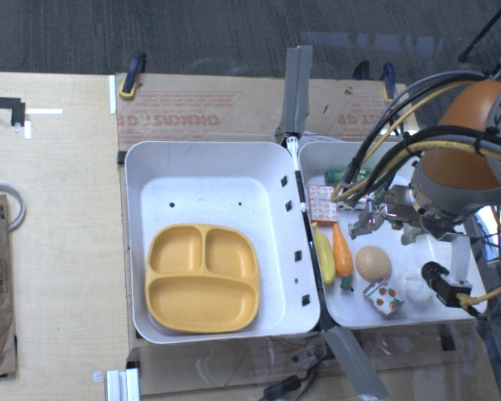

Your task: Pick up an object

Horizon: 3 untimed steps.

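Robot arm [459,153] reaching over the right of two white bins.

Camera view: the gripper [374,220] hangs at the right bin's [417,312] centre; its grip cannot be told. A beige ball [372,264] sits at six o'clock from it, a carrot [341,251] and banana [324,257] toward eight, a die [385,299] beyond. The left bin [192,170] holds a yellow divided plate [204,277].

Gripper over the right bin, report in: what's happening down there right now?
Gripper low over right bin, nothing seen held. Carrot, banana, round tan ball just below it. Cables crowd the view.
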{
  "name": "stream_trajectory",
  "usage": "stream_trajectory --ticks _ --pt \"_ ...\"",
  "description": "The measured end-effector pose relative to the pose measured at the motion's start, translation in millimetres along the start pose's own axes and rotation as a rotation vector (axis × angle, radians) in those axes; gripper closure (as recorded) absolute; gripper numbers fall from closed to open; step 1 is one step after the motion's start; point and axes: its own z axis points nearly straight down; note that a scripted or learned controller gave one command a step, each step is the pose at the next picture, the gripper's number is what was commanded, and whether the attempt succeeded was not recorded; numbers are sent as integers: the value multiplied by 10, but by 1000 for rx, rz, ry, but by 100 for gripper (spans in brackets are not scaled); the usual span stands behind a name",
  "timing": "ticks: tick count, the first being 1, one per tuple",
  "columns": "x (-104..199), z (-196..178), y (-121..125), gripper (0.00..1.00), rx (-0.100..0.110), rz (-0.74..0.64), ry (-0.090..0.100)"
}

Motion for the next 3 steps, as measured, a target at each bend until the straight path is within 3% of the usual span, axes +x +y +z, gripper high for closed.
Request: stream_trajectory --ticks 1,2,3 --pt "-158 892 61 0 -3 -14 1" --pt "-179 801 65 100 -3 -11 -2" --pt "269 -507 323 100 -1 -86 -1"
